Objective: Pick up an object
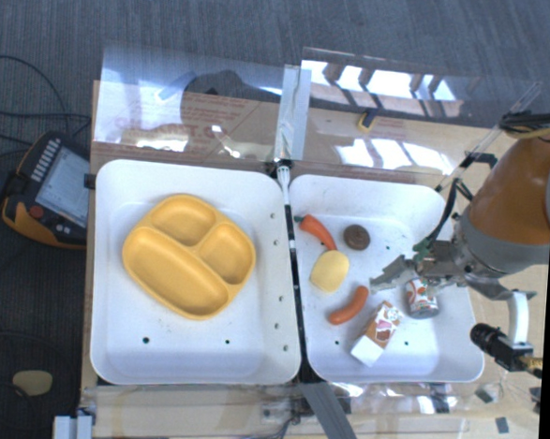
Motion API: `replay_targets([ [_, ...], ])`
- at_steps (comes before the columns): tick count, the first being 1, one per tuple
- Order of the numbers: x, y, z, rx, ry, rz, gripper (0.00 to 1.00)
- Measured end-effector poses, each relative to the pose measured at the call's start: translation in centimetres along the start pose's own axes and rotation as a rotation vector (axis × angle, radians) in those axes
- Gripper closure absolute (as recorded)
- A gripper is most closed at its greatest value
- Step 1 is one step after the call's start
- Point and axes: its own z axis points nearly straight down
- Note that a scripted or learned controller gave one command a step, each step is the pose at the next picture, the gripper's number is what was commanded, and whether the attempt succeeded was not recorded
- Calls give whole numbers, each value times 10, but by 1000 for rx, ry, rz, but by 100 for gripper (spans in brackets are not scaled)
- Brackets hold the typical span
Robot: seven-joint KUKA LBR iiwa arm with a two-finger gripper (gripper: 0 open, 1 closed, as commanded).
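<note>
Right white bin (452,367): can (423,298) just beside the tool (412,268), grip state unclear.

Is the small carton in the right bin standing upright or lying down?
Lying down: the carton rests flat on its side on the right bin floor, angled diagonally.

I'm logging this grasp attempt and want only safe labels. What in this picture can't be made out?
- Gripper state: camera view, too small and cluttered to read.
- Can: label too small; whether it is gripped is unclear, the wrist overlaps it.
- Carton: print too small.
- Arm: upper part cut off by the right edge.
- Brown round item: too small to identify.
</note>
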Motion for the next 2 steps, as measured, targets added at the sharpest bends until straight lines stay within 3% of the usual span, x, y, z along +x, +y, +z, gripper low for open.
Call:
replay_targets([
  [1, -27, 23, 99, -2, 6, -6, 0],
  [2, 25, -4, 112, -16, -7, 3, 0],
])
